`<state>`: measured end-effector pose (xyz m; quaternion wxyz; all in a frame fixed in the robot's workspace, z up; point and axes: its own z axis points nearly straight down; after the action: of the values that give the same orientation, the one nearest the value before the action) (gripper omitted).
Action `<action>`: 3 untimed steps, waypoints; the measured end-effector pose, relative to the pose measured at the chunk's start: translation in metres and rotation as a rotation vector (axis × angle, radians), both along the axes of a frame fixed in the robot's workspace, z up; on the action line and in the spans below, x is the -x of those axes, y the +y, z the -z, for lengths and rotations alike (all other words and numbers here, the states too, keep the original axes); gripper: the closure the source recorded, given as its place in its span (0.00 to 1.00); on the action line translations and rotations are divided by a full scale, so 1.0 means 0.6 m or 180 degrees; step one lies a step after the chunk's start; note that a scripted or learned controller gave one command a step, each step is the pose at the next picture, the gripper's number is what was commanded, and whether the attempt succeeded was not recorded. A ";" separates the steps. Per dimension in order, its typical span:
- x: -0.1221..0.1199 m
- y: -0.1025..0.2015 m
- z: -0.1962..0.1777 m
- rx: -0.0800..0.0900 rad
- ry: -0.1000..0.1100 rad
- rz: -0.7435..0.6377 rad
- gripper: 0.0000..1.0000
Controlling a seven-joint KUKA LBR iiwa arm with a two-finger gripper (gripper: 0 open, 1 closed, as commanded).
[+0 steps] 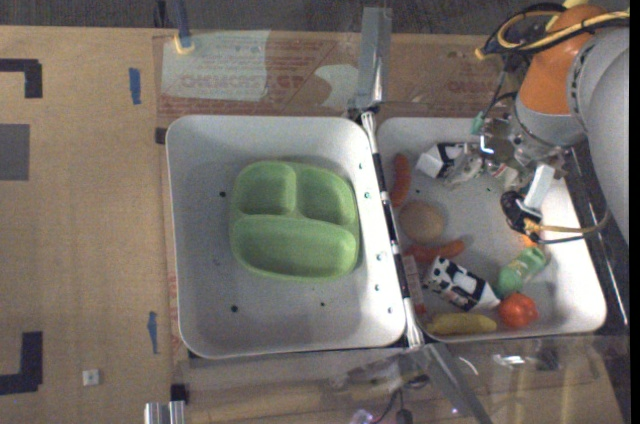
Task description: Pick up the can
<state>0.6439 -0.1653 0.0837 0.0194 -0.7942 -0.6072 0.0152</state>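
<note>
A small white and black can-like thing (441,159) lies at the back of the right bin (585,302). My gripper (470,166) is low over the bin, right against that thing's right side. The wrist hides where they meet, so I cannot tell whether it is held. A second white and black, cow-patterned container (460,284) lies on its side near the bin's front.
The right bin also holds a red sausage (400,178), a brown potato (422,220), an orange carrot (441,250), a yellow banana (462,322), a red tomato (517,310) and a green bottle (523,264). A green divided plate (295,217) sits in the left bin (200,292).
</note>
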 end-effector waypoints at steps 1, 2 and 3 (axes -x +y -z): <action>-0.005 0.005 -0.020 0.0002 -0.0027 -0.0007 1.00; 0.028 0.083 -0.257 0.0050 -0.0155 0.0333 1.00; -0.027 0.067 -0.115 0.0060 -0.0132 0.0881 1.00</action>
<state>0.6600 -0.1250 0.1527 0.0012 -0.8707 -0.4919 0.0016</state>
